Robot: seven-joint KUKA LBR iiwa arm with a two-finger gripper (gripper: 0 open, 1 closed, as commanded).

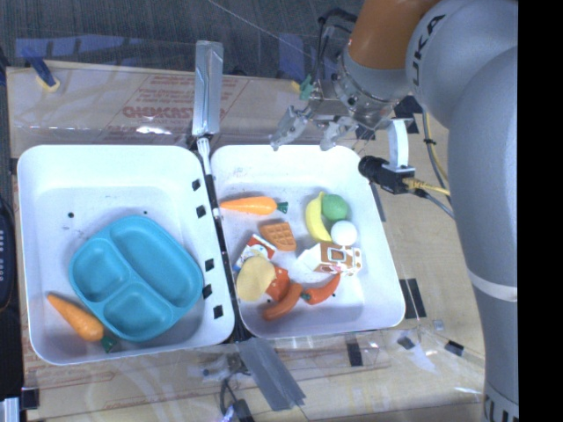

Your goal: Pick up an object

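Left bin (35,236), well down-left of the gripper: blue divided tray (135,275) in the middle, and an orange carrot (76,316) touching the tray's lower-left corner, tip toward the bin's left wall.

Right bin (387,271), directly below the gripper: second carrot (249,206) lying flat near the far left, the item closest below the fingers. Below it a waffle-like square (278,235). Further down, a pale potato-shaped piece (254,280) resting against a red piece (280,281), with a sausage (282,303) at the near edge and a red chili pepper (323,289) just right of it. Banana (316,219) upright-ish under the gripper's right side, green round item (334,207) touching it, white egg (343,233) just below those. Small printed carton (338,258) below the egg.

Gripper (308,135) hovers above the right bin's far rim, clear of all contents. Fingers (286,133) spread apart, nothing between them. Grey arm (466,104) with orange band (391,16) comes in from the upper right.
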